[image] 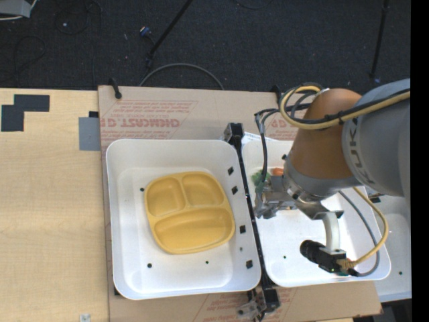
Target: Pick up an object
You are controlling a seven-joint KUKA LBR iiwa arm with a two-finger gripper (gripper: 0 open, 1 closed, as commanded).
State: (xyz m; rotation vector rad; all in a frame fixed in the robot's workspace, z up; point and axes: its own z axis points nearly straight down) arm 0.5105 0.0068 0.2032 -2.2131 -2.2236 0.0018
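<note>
A yellow plate (190, 212) with three compartments lies flat in the left bin (127, 247). My gripper (267, 203) hangs low at the left side of the right bin (295, 270), close to the divider between the bins. The bulky grey and orange wrist (328, 146) hides most of it. Small green and orange things (260, 176) lie just beyond the gripper, by the bin's left wall, partly covered by it. Whether anything sits in the gripper cannot be made out.
Yellow and black cables (375, 240) loop from the wrist across the right bin, ending in a black fitting (322, 255). Both bins rest on a cardboard sheet (161, 116). Wooden bench top (47, 206) stretches to the left.
</note>
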